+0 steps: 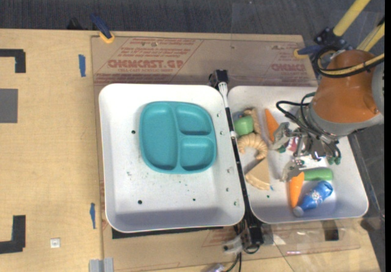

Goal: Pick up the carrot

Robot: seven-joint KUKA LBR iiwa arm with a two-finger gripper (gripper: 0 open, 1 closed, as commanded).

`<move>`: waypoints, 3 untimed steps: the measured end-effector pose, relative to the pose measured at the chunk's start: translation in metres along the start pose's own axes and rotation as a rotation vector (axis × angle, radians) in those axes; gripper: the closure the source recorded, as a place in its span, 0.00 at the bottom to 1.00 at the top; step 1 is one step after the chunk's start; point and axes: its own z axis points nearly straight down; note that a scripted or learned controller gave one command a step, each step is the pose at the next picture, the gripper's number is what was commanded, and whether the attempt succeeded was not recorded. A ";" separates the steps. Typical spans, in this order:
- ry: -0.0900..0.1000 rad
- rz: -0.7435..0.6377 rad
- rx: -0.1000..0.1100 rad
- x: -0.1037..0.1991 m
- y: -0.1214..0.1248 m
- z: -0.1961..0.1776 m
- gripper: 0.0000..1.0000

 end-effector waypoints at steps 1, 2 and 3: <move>-0.022 0.188 0.001 0.056 -0.010 0.011 0.00; -0.035 0.186 0.003 0.052 -0.010 -0.002 1.00; -0.033 0.186 0.003 0.053 -0.010 -0.002 0.00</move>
